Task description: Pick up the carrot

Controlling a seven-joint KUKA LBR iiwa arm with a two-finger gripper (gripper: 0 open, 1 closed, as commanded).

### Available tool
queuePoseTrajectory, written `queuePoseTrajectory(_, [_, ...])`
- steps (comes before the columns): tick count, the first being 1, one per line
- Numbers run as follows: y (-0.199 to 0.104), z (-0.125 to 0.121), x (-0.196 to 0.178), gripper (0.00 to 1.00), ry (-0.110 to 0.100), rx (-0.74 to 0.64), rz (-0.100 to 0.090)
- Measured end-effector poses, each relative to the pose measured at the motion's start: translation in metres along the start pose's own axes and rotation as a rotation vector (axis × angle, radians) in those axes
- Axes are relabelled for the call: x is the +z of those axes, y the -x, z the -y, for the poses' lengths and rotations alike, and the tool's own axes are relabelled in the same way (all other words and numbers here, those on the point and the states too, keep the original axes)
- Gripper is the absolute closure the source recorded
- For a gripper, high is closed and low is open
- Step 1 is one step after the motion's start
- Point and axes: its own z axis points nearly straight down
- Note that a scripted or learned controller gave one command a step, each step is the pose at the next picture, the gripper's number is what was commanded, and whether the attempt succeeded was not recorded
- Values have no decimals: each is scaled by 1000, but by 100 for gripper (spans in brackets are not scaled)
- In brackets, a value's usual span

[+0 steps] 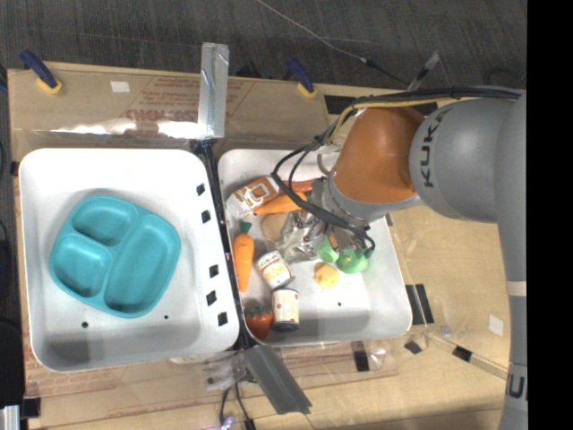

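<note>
A carrot [243, 260] lies upright along the left wall of the right bin [385, 307], orange with a green tip at its top. A second long orange piece [278, 204] lies slanted at the bin's back, partly under the arm. My gripper [303, 234] hangs low over the bin's middle, about a hand's width right of the carrot and apart from it. The orange wrist band [380, 155] hides much of the bin's back right.
Near the carrot stand two small cans [273, 270] [286, 307], with a red fruit [259, 322] at the front. A yellow fruit [328, 276] and a green item [352, 260] lie right of the gripper. A teal divided plate [115, 253] sits in the left bin [45, 177].
</note>
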Motion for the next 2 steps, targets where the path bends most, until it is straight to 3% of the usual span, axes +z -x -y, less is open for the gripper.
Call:
queuePoseTrajectory(1, [47, 14, -2, 100, -4, -173, 5])
queuePoseTrajectory(2, [84, -17, -105, 100, -5, 65, 9])
